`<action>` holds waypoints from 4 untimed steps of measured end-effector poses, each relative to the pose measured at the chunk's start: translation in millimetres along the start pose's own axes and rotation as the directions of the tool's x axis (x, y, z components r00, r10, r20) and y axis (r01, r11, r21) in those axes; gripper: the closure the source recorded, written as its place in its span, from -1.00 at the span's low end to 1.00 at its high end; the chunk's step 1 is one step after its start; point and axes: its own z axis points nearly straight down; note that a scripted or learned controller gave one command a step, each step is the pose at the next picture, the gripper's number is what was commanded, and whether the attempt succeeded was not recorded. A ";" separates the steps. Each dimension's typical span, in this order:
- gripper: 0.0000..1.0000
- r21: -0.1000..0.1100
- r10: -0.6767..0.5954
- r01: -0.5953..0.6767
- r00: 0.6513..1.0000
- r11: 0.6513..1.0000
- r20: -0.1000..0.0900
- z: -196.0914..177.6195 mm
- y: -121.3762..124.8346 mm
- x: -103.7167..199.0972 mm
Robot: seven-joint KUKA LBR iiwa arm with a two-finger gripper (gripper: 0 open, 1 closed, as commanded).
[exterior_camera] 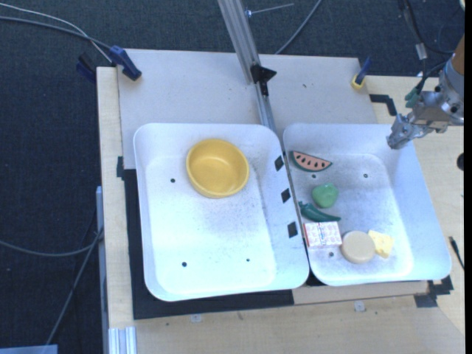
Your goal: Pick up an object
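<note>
Bowl [217, 168], yellow, sits in the left bin [214, 271]. Rightward we find watermelon slice [310, 161], green ball [324, 195], red-white packet [322, 234], tan disc [358, 247]. Gripper [399, 136] hangs over the right bin's [413, 271] far edge; finger state we cannot tell.

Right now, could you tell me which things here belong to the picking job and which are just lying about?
For the job:
gripper
watermelon slice
green ball
green pepper
red and white packet
round beige block
yellow piece
yellow bowl

Lying about:
blue clamp
yellow clamp
</note>
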 end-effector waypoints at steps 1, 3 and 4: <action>1.00 0.020 -0.002 0.003 1.000 1.000 -0.009 7.3 -8.4 45.4; 1.00 0.023 -0.005 0.005 1.000 1.000 -0.010 8.4 -18.9 153.3; 1.00 0.016 -0.005 0.005 1.000 1.000 -0.007 4.7 -16.8 211.3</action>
